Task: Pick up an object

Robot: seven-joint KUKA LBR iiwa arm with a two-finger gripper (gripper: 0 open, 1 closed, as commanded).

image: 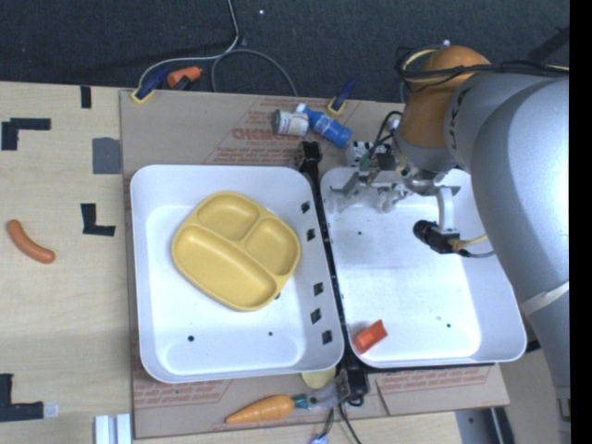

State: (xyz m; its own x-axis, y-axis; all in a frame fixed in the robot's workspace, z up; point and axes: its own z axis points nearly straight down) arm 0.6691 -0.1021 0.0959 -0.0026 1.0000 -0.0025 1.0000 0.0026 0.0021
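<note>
A small orange-red block (370, 335) lies in the right bin (462, 340), near its front left corner. A yellow divided plate (237, 249) rests in the left bin (157, 340). My gripper (372, 191) hangs low over the back left part of the right bin, close to its rear wall and far from the orange-red block. Nothing is seen held in it. The grey arm with its orange band (435, 100) covers the bin's back right corner.
Outside the bins, a carrot (264, 409) lies at the front edge and a sausage (30, 241) sits on the bench at far left. A blue and white bottle (313, 123) lies behind the bins. Black clips line the divider between the bins.
</note>
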